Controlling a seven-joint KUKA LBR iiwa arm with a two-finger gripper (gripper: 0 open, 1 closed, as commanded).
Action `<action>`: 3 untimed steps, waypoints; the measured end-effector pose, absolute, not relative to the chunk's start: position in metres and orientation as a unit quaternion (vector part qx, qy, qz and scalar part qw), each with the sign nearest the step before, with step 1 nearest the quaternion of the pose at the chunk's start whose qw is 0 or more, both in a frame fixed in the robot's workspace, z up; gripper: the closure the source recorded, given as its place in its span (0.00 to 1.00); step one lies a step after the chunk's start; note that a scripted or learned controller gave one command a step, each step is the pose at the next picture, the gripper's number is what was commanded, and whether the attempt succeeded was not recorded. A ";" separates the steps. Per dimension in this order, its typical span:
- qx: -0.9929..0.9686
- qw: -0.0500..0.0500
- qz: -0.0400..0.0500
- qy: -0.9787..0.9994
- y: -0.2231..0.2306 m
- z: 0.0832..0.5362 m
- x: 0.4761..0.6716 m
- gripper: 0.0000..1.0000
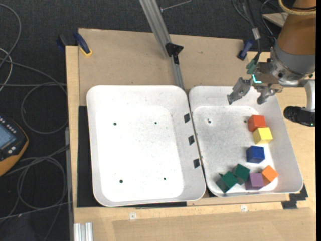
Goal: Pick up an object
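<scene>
A grey KUKA arm's two-finger gripper [249, 95] hangs over the far rim of the right-hand shallow white plastic bin [220, 127], fingers spread wide and nothing between them, as a pick-up attempt gets under way. The candidates all lie in that bin, strung along its right wall and near corner: a small orange-red cube [257, 122] closest to the gripper, a yellow cube [263, 134] touching it just below, a blue cube [255, 153] a little apart, then a tight cluster of an orange block [269, 173], a purple block [256, 180] and two dark green blocks [234, 177] crowded into the front corner. The scatter looks like the result of loose tumbling rather than arrangement. The left-hand white bin [100, 149] sits flush beside it. Judged from here, the orange-red cube offers the shortest reach, though the yellow cube pressed against it leaves little room on that side; the blue cube stands freest, with bare floor to its left. The corner cluster looks hardest, hemmed in by the bin's sloping wall. A slanted grey metal rail [160, 29] crosses the bench behind the bins, well apart from the gripper
</scene>
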State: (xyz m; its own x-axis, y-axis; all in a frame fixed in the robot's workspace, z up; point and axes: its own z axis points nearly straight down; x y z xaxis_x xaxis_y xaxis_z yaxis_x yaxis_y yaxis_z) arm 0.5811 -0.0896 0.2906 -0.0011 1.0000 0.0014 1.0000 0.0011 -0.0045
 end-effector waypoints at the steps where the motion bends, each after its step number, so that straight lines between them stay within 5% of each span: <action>1: -0.707 0.001 0.000 -0.707 -0.090 0.292 0.582 0.00; 3: -0.707 0.003 0.002 -0.707 -0.094 0.188 0.584 0.00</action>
